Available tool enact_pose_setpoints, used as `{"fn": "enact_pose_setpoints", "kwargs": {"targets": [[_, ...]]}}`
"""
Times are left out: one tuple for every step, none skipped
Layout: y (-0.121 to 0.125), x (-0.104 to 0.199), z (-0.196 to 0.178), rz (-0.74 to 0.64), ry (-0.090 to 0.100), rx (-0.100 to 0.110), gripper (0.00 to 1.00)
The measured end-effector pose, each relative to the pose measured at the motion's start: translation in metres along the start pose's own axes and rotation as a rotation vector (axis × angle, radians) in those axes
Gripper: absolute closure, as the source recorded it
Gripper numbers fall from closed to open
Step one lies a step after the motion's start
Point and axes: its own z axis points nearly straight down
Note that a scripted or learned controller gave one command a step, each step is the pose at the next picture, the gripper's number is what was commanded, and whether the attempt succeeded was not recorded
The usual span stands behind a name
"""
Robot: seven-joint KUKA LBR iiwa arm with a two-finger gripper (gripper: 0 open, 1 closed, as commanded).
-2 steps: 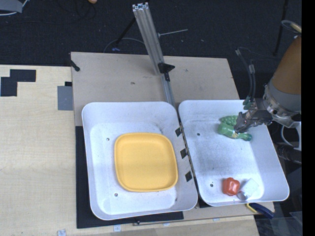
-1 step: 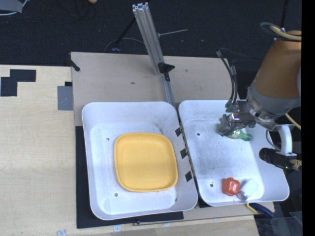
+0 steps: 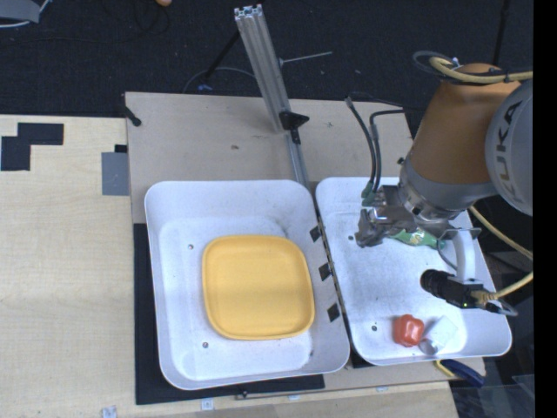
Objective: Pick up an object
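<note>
1. Your likeliest target, the small red object, sits near the right bin's front edge, touching a little grey piece. It looks light, rounded and smooth, so take it across its middle.
2. A green-and-white thing lies under the gripper, near the back edge; whether it's pinched, you can't tell.
3. Left bin: a stiff, glossy yellow plate, rounded-square, centred.

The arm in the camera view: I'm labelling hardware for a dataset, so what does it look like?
The arm is grey with black "KU" lettering and a broad orange band above the wrist. Black and yellowish cables loop around it. The gripper at its end is a small dark metallic assembly.
</note>
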Motion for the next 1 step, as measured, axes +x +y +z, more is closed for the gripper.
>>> {"fn": "enact_pose_setpoints", "kwargs": {"targets": [[-0.0149,0.0462,0.0135,0.0,0.0,0.0,1.0]]}}
